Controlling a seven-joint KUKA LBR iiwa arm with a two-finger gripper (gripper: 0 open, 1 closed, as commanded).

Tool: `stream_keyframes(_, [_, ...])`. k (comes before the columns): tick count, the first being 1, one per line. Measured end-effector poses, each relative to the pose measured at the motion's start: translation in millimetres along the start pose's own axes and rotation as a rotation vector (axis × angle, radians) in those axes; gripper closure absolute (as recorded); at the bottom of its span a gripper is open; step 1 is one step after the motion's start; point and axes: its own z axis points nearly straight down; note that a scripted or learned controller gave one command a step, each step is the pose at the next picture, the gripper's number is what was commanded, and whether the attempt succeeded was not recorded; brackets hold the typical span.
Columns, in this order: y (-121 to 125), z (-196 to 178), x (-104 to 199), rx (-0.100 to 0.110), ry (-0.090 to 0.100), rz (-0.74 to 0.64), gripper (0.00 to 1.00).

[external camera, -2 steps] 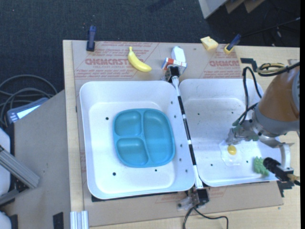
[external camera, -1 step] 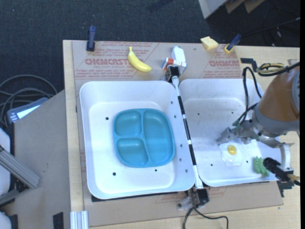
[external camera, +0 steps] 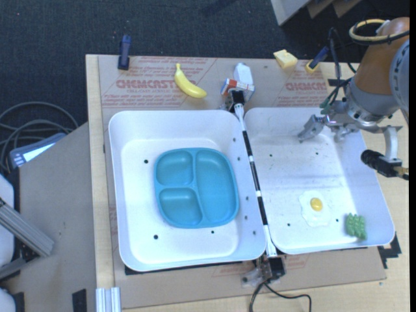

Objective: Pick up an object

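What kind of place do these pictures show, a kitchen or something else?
Probably a robotics lab bench, not a kitchen: a robot arm reaches over two white bins, the food is toy-like, such as the fried egg, and cables lie on carpet.

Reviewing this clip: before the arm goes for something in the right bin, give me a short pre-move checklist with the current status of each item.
1. Targets lie in the right bin: ok. A fried egg toy and a green bunch sit near its front edge.
2. Targets are apart from each other: ok, a bare strip of bin floor separates them.
3. Gripper is free of any load: ok, nothing shows between its tips.
4. Gripper is above a target: not ok, it hangs over the bin's far end, away from both toys.
5. Green bunch has room from the bin wall: cannot tell, it sits close to the front right corner.
6. Blue plate is out of the way: ok, it lies in the left bin.
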Motion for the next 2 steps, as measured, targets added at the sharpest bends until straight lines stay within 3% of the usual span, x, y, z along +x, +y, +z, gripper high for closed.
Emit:
stream_keyframes(1, [-47.4, -33.4, -4.9, 0.004, 0.001, 0.002, 0.00])
stream_keyframes(2, [-80.9, -15.1, -5.7, 0.005, 0.002, 0.003, 0.00])
